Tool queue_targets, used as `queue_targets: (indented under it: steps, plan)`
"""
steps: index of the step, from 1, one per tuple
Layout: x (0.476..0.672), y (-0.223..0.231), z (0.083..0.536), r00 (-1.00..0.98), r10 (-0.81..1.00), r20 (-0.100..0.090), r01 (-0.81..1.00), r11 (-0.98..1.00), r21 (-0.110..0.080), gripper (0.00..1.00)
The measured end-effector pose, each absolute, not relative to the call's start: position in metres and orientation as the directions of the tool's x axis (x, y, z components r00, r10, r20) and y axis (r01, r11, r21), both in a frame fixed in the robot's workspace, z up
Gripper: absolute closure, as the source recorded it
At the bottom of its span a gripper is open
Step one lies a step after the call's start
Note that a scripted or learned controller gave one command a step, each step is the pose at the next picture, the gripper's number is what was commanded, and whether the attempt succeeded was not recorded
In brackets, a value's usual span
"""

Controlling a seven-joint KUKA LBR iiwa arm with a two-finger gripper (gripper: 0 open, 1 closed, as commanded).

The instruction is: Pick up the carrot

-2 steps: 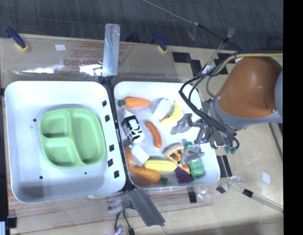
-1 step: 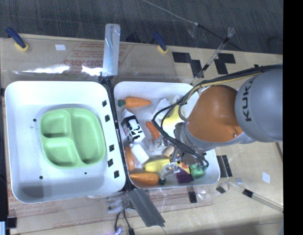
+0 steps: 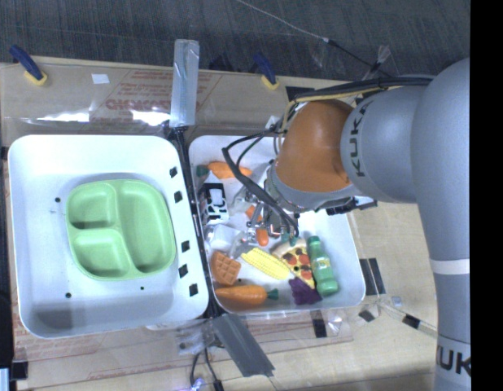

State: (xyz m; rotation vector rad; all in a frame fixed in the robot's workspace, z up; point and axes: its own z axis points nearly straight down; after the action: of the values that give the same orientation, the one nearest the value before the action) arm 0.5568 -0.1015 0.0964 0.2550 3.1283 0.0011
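Note:
The carrot, orange with a green stub at its right end, lies along the front wall of the right bin. My gripper hangs below the orange wrist band, down among the toys in the middle of that bin. It sits behind the carrot and slightly to the right, apart from it. Cables and the wrist hide much of the gripper.
Around the gripper lie a corn cob, a waffle piece, a pizza slice, a green bottle, a purple piece and another orange piece at the back. The left bin holds a green divided plate.

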Motion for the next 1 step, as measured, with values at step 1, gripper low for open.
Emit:
queue_targets:
  steps: [1]
  plan:
    - [0.5574, -0.1006, 0.1065, -0.988, 0.155, -0.003, 0.155, 0.988, 0.001, 1.00]
